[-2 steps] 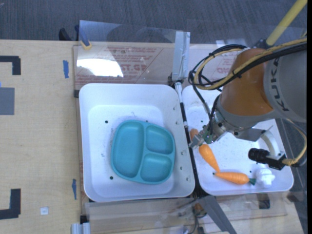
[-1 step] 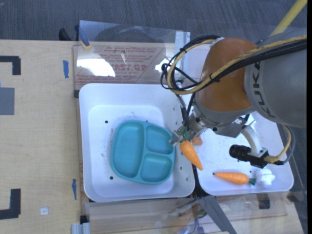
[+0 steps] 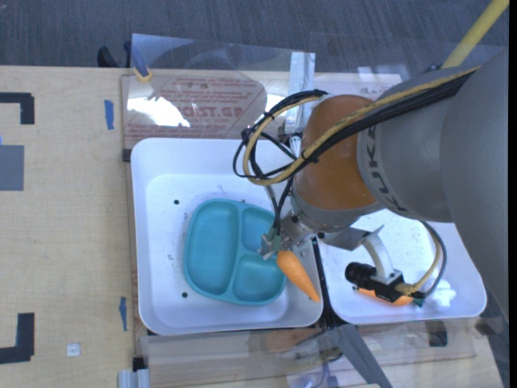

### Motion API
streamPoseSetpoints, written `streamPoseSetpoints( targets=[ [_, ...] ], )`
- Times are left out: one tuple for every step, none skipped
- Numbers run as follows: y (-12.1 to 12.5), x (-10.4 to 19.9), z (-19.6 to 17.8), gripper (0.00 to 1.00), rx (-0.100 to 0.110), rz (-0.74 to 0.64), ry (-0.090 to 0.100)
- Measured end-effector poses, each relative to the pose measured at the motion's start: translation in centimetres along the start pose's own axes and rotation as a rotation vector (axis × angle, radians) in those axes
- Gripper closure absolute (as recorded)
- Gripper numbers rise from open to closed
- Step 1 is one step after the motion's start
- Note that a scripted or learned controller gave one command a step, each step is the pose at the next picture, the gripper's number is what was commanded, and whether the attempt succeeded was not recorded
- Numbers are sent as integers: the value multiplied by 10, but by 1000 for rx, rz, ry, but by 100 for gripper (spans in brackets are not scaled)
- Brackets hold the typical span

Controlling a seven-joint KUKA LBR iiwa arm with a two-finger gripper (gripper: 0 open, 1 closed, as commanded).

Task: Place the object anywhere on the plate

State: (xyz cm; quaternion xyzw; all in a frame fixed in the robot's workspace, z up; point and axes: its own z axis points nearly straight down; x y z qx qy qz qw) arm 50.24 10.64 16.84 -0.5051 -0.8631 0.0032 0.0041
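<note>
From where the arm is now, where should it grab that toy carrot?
Probably across the thick upper end of the carrot, coming straight down. It lies flat and slanted by the blue plate, tapering toward its lower right tip, so the wide end offers more to pinch.

Pale wooden counter (image 3: 65, 241) under bright overhead light

Dark grey carpeted floor (image 3: 242, 6) runs along the top; black angle marks (image 3: 20, 107) and blue tape strips (image 3: 109, 114) dot the counter, and a clear plastic sheet (image 3: 218, 67) glares beside the two white bins (image 3: 153, 217).
</note>
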Motion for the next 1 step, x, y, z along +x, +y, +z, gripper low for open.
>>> streamPoseSetpoints(
  targets=[
    [1, -1, -2, 0, -4, 1, -2]
  ],
)
